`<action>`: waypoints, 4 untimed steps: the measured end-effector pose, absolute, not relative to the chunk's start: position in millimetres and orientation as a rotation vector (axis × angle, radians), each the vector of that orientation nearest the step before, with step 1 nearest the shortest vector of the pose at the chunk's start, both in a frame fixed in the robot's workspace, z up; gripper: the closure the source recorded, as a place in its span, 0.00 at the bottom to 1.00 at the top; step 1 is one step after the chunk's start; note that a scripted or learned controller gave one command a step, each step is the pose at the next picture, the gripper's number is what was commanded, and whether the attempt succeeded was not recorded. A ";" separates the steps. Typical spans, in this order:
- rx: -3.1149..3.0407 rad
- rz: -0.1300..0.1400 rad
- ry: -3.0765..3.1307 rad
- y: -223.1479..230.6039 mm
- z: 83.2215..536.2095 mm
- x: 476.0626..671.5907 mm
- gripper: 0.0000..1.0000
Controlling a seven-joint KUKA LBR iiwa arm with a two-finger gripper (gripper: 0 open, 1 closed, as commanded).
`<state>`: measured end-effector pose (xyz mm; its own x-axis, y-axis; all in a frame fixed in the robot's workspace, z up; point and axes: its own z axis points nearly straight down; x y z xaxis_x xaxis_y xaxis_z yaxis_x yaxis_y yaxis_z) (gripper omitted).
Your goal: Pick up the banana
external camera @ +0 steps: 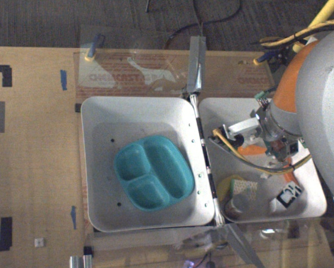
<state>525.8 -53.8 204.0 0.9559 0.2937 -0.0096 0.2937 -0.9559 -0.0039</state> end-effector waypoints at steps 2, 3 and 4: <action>-3.123 0.002 -0.327 -150.5 85.6 583.2 0.00; -3.121 0.015 -0.336 -149.4 92.0 582.8 1.00; -3.123 0.009 -0.329 -79.9 188.6 639.7 1.00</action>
<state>639.7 -79.9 188.6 0.9780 0.2083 -0.0054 0.2083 -0.9781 -0.0021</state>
